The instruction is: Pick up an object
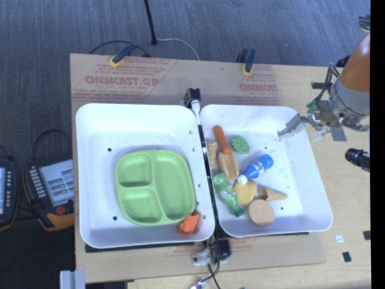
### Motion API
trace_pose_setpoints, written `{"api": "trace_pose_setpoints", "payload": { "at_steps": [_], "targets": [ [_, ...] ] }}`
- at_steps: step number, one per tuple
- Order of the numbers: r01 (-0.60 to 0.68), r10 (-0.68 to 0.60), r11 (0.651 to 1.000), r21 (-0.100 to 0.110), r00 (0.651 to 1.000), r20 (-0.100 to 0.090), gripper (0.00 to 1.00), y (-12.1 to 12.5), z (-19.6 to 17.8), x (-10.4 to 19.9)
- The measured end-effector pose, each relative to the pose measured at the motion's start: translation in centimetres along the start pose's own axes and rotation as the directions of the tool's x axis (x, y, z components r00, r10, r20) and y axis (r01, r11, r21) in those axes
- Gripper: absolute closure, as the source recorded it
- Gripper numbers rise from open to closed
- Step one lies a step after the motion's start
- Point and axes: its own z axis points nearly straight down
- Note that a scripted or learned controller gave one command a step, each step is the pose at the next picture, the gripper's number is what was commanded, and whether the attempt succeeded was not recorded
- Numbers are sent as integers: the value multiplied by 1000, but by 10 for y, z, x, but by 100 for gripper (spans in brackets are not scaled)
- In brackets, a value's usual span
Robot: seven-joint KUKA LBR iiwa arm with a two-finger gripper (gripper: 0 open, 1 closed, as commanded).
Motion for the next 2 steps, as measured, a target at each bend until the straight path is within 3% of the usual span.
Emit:
{"api": "trace_pose_setpoints", "payload": {
  "at_steps": [1, 2],
  "targets": [
    [52, -52, 999, 2, 999, -1, 0, 11, 90, 60],
    [368, -368, 930, -9, 930, 9, 0, -32, 127, 94]
  ]
}}
